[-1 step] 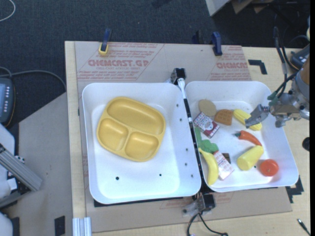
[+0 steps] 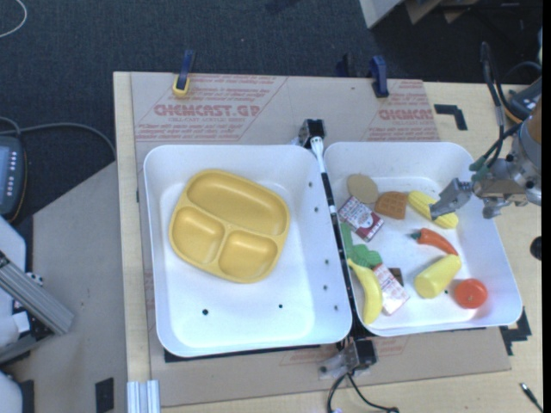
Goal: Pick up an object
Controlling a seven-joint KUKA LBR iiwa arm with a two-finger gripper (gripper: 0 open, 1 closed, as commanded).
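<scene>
Gripper [image 2: 458, 194]: over the right bin [image 2: 495, 256], just above the corn cob [image 2: 432, 209]; grip state, cannot tell.
Carrot [image 2: 437, 241]: just below the corn.
Tomato [image 2: 469, 293]: below the carrot.

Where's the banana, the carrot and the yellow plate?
banana [image 2: 368, 289], camera view, middle of its curve.
carrot [image 2: 437, 242], camera view, orange body.
yellow plate [image 2: 208, 194], camera view, bare top compartment.
</scene>
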